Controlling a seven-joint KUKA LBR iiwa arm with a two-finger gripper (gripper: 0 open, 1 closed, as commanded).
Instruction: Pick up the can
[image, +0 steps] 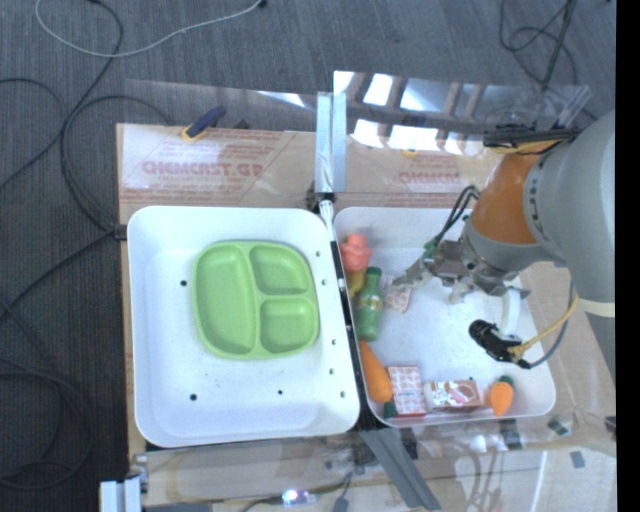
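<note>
In the right bin (440, 330), a red-and-white can (405, 390) lies by the front wall, between a carrot (375, 372) and a small printed carton (452, 395). My gripper (408, 288) hangs over the bin's back left part, well behind the can and apart from it. Right at its tip is a small pale object (399, 298); what it is and whether it is gripped is unclear. The grey arm with its orange band (505, 205) comes in from the right.
A green bottle (370, 305) and a peach-coloured toy (354, 250) lie along the right bin's left wall. An orange vegetable (502, 397) sits in its front right corner. A black cable end (490, 340) hangs off the arm. The left bin (150, 300) holds a green divided plate (257, 300).
</note>
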